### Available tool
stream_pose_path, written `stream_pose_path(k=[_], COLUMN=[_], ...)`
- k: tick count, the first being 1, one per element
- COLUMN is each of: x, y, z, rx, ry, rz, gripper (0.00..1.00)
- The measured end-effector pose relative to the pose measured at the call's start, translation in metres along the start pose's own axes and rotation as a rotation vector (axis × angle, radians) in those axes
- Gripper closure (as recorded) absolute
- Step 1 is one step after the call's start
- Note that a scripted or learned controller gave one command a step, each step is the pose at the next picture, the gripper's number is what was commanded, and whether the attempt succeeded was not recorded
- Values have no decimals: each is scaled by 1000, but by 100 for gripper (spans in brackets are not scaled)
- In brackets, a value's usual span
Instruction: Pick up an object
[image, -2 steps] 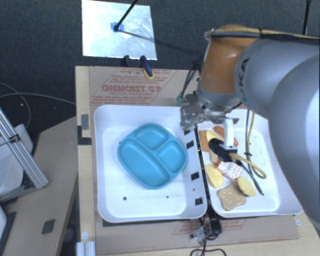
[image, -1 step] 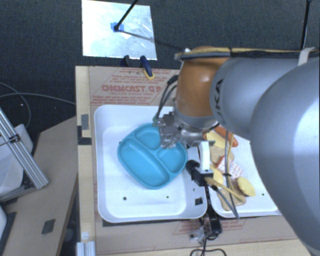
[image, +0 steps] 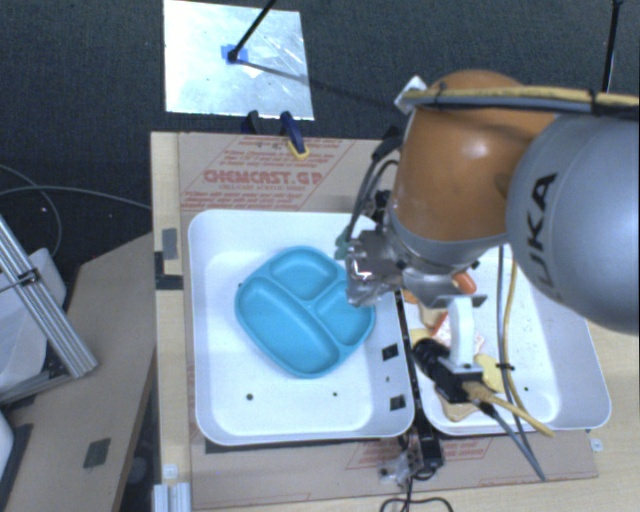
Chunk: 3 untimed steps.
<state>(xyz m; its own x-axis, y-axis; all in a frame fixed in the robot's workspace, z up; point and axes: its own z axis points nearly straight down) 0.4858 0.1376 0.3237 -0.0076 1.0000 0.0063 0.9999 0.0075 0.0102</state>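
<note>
Reaching in from the right, the grey and orange arm (image: 500, 170) is hanging low over the wall where the two white bins are meeting, and its bulk is covering much of the right bin (image: 580, 390). The claw (image: 362, 272) is sitting low at the right edge of a blue plate (image: 300, 315), just over the plate's rim; whether it is clenched or released cannot be told here. The plate, which has three compartments, is lying flat in the middle of the left bin (image: 290, 420), well apart from that bin's left and near walls. In the right bin, an orange piece (image: 463, 283) is peeking out from under the arm, and a tan piece (image: 455, 408) is lying by the near left corner. Both bins are resting on a brown cardboard sheet (image: 260, 170), which is lying on the pale tabletop (image: 110, 300).
</note>
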Motion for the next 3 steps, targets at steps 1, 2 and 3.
stream_pose_path(k=[1, 2, 3], x=[54, 99, 91], y=[62, 42, 64], z=[-148, -38, -172], rx=[-12, 20, -7], ry=[2, -8, 1], rz=[-1, -1, 2], gripper=[100, 100, 100])
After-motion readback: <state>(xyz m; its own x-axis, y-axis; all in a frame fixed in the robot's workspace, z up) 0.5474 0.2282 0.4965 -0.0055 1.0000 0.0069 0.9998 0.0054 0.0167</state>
